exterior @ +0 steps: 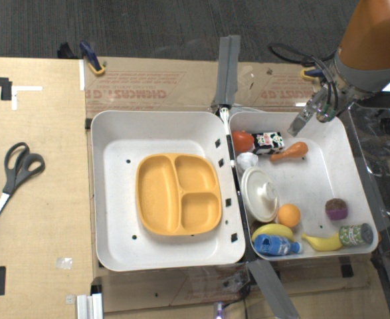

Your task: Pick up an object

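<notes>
Approach step: the hand [299, 126] hangs just above the toy drumstick [288, 153] at the right bin's [358, 153] far end, holding nothing; I cannot tell its opening. Next comes lowering onto it.

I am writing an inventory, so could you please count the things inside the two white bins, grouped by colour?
Yellow or orange: 5 - divided plate, orange ball, drumstick, banana, yellow piece
White: 2 - lid, small cup
Red: 1 - red piece
Blue: 1 - bottle
Purple: 1 - cupcake
Green: 1 - can
Black and white: 1 - carton
Total: 12
</notes>
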`<action>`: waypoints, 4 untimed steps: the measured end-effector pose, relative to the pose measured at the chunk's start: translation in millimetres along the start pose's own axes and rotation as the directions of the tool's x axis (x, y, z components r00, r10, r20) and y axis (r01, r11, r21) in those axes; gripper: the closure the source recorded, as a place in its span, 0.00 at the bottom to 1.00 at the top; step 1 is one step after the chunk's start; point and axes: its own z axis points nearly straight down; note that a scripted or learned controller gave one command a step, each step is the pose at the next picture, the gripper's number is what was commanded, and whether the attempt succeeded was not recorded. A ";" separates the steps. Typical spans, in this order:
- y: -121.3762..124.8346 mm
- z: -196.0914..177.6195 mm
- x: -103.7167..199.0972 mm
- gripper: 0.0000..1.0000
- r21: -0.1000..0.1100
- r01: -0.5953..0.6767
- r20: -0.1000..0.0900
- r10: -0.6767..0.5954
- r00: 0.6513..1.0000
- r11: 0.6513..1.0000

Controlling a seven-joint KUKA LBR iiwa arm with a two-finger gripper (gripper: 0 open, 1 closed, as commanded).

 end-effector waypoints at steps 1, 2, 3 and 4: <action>62.5 -46.7 7.6 1.00 0.002 -0.211 -0.001 0.211 0.977 0.977; 118.4 -1.6 63.9 1.00 0.005 -0.302 -0.004 0.302 0.953 0.953; 55.5 -6.7 58.9 1.00 0.001 0.166 -0.004 -0.166 0.986 0.986; 105.8 -33.2 58.0 1.00 0.000 0.136 -0.002 -0.136 0.991 0.991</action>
